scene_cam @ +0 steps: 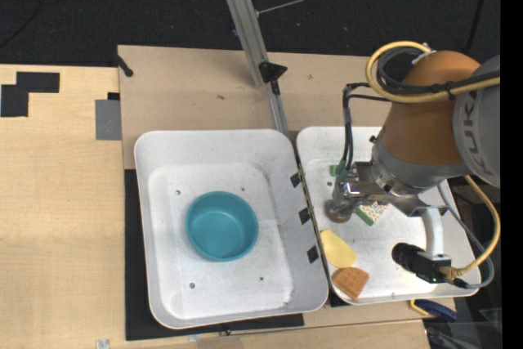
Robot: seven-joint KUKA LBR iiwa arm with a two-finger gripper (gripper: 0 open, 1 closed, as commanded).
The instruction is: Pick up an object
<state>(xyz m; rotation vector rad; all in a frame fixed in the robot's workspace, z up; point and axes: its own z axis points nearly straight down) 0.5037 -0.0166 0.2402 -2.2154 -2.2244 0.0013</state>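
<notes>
My gripper (343, 204) hangs low over the left part of the right bin (319, 145), under the grey and orange arm. Just right of it lies a small white and green packet (373, 213), partly hidden by the wrist. A yellow wedge-shaped piece (337, 248) lies in front of the gripper, a short way apart from it. An orange waffle-like square (351, 283) sits at the bin's front edge. A green bit (335, 170) peeks out behind the gripper.
A teal bowl (222, 225) stands upright in the middle of the left bin (163, 159). The shared wall between the bins carries black clips (304, 215). A slanted metal rail (245, 12) rises behind the bins.
</notes>
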